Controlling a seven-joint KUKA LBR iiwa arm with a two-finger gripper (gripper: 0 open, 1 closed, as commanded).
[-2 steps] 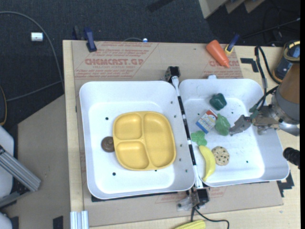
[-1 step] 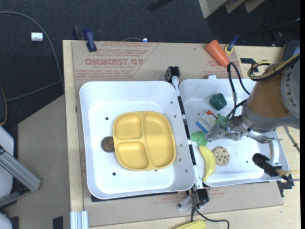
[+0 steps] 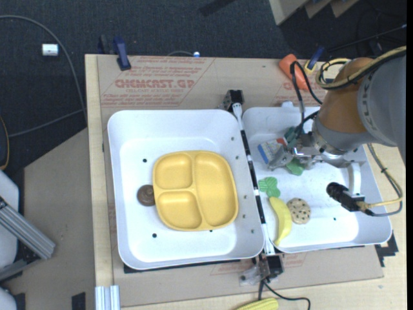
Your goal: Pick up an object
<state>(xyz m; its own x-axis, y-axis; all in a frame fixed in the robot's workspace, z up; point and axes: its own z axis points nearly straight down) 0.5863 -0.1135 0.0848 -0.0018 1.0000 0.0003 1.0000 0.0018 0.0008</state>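
The gripper is low in the right bin, apparently reaching for the green piece just beside it, grip state unclear, so next it must close and lift.

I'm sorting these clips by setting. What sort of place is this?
Most likely a robotics lab bench: a grey arm reaches over two white bins, toy items such as a banana and yellow divided plate lie inside, and cables trail around.

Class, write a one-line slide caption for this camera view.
Grey arm's gripper low in right white bin near plastic yellow banana; yellow divided plate left.
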